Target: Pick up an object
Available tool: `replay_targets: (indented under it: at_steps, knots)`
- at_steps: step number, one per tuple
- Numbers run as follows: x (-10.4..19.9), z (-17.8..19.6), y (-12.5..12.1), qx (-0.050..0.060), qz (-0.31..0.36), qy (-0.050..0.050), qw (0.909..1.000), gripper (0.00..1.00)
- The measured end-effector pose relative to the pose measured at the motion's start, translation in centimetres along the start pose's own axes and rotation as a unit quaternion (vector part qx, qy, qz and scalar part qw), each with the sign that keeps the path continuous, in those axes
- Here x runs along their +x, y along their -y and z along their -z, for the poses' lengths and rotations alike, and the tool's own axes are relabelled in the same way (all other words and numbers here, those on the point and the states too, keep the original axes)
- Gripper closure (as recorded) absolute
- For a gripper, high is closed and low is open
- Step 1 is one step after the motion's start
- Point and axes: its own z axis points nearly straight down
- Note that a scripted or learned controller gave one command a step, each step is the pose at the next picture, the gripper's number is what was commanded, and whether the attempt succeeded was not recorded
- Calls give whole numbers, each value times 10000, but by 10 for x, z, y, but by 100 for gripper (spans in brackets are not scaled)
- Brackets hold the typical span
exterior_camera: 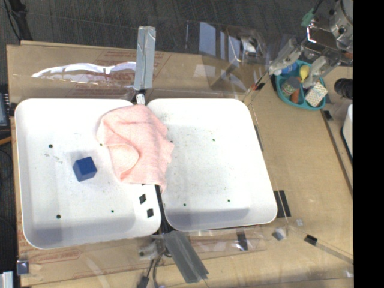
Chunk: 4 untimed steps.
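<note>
A blue cube (85, 168) sits in the left white bin (36, 221). A pink cloth (135, 143) lies crumpled over the divide between the bins, mostly in the left bin, with its right edge reaching into the right bin (240, 191). My gripper (302, 66) hangs at the far upper right, outside both bins and well away from the cube and cloth. Its fingers (284, 59) are spread open with nothing held between them.
A teal bowl (294, 98) with several small items stands on the bench right under the gripper. A grey taped strip (144, 62) runs up from the gap between the bins. Clear plastic sheeting lies behind the bins.
</note>
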Motion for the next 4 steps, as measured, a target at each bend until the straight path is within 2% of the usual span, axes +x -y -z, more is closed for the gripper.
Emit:
replay_targets:
  at_steps: [1, 2, 3, 4]
  knots:
    - [47, -151, -36, 24, 1098, -4, 9940, 0]
    - [12, -102, -13, -1, -416, 0, 9991, 0]
    - [46, -62, -13, -8, 916, -3, 9958, 0]
    - [30, -65, -14, 6, 1570, -6, 9876, 0]
